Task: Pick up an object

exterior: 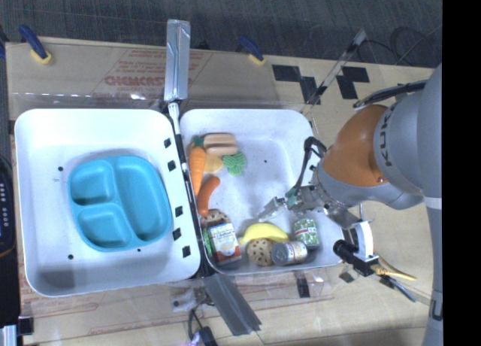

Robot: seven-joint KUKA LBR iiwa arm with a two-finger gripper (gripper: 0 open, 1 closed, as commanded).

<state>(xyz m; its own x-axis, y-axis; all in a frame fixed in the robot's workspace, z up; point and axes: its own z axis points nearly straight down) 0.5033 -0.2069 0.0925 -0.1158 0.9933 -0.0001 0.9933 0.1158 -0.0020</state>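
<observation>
My gripper [279, 203] hangs low in the right bin [259, 122], its metal fingers pointing left just above the yellow banana [264, 232]. Nothing shows between the fingers. Around it lie a green can [306, 232], a silver can [289, 253], a brown cookie [259, 250] and a small carton [223, 238]. Along the bin's left side rest two carrots [197, 169], a hot dog bun [219, 143] and a green leafy piece [234, 162].
The left bin [45, 134] holds a blue compartment tray [118, 201]. The arm's grey body and orange band [359, 158] overhang the right bin's right edge. A divider [180, 179] separates the bins. Bare white floor lies in the right bin's upper middle.
</observation>
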